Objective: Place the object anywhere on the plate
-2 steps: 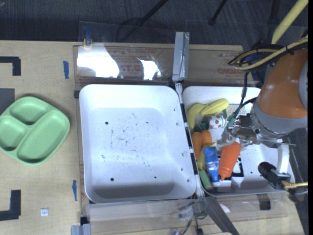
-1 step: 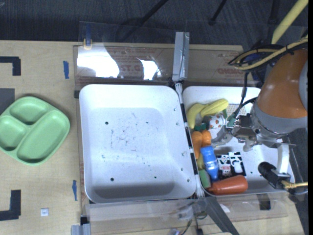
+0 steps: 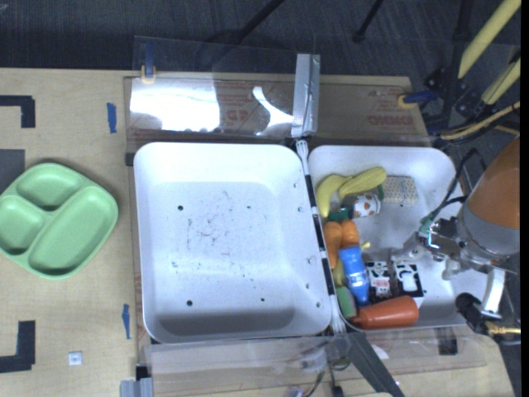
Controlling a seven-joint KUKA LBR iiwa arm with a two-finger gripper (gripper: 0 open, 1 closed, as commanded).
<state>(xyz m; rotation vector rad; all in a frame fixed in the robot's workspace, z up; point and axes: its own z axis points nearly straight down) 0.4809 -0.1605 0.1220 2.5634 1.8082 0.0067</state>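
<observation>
A green plate [image 3: 54, 217] with three compartments is seen at the far left, resting on the wooden bench [image 3: 74, 98]. To its right, the left bin [image 3: 223, 172] is seen, white and shallow, with faint scuffs on its floor.

Further right, the right bin [image 3: 421, 160] is shown with a pile of objects crowded against its left wall: a yellow banana [image 3: 351, 184] at the top, an orange carrot [image 3: 340, 234] below it, a blue bottle [image 3: 354, 273], a black-and-white item [image 3: 395, 278] and a red-orange piece [image 3: 388, 311] at the bottom. All are well apart from the plate.

At the far right, the gripper [image 3: 430, 242] is seen over the right bin's right side (its parts blend with the clutter). Whether it is apart or together cannot be told, and no contact with any object can be made out. The pile lies just to its left.
</observation>
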